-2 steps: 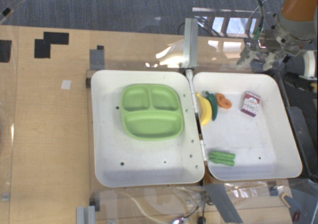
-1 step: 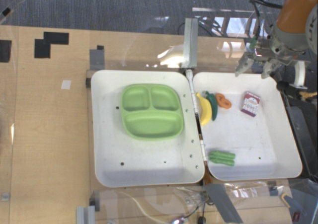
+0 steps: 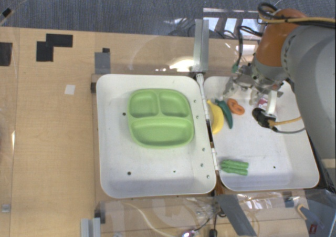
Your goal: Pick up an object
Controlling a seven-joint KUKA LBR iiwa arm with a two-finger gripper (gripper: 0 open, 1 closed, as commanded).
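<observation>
In the right bin (image 3: 273, 167), a yellow banana (image 3: 216, 117) lies against the left wall. A dark green vegetable (image 3: 225, 111) rests beside the banana, and a small orange piece (image 3: 235, 107) sits just right of it. A light green pea pod (image 3: 234, 167) lies near the bin's front edge. My gripper (image 3: 251, 86) hangs over the back of the right bin, just above and to the right of the orange piece. I see nothing held in it.
The left bin (image 3: 113, 167) holds a green divided plate (image 3: 159, 117). A metal post (image 3: 201, 41) stands behind the seam between the bins. The arm's grey body (image 3: 315, 73) covers the right bin's far right corner, with a yellow cable (image 3: 287, 122) trailing over the bin.
</observation>
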